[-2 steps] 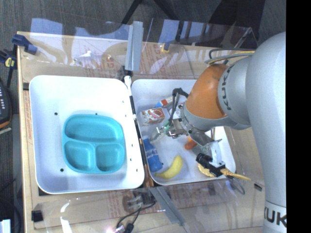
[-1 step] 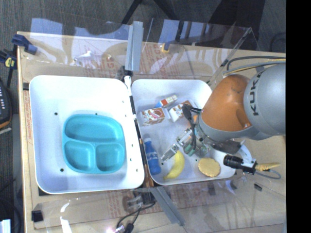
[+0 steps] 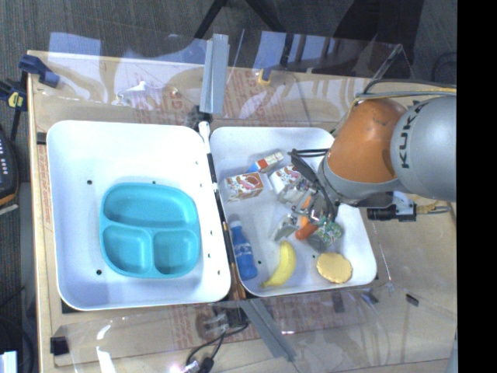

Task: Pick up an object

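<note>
- Gripper (image 3: 304, 222) low in right bin (image 3: 353, 274), among clutter; jaw state cannot be told.
- Banana (image 3: 283, 265) near bin's front edge, beside blue bottle (image 3: 241, 249).
- Banana likely light, soft, bruisable; grasp across its middle.

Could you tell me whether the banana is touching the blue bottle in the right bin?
Apart. The camera view shows a strip of white bin floor between the banana and the blue bottle.
</note>
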Controlling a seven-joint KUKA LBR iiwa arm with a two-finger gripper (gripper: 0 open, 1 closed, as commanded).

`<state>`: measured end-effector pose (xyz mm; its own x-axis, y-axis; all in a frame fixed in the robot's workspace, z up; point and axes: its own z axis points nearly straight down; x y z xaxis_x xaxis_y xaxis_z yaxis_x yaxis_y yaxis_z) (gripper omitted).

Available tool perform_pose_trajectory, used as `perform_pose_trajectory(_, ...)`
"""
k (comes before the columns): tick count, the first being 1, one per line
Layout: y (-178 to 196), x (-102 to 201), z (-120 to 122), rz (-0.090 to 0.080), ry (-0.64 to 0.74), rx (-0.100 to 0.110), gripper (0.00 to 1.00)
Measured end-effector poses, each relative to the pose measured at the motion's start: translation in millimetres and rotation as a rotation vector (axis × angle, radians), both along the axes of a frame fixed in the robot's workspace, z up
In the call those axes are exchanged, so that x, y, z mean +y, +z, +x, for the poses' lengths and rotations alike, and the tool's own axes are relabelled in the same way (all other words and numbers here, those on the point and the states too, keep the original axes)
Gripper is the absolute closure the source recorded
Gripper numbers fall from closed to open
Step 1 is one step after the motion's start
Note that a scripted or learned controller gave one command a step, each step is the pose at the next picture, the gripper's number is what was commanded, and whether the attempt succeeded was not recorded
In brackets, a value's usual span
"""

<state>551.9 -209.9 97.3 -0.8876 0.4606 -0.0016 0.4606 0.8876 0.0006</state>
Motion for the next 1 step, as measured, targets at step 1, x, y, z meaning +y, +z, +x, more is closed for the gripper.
perform_pose_trajectory(1,10.3,0.3,1.0,-0.001,0.003,-0.002,1.00)
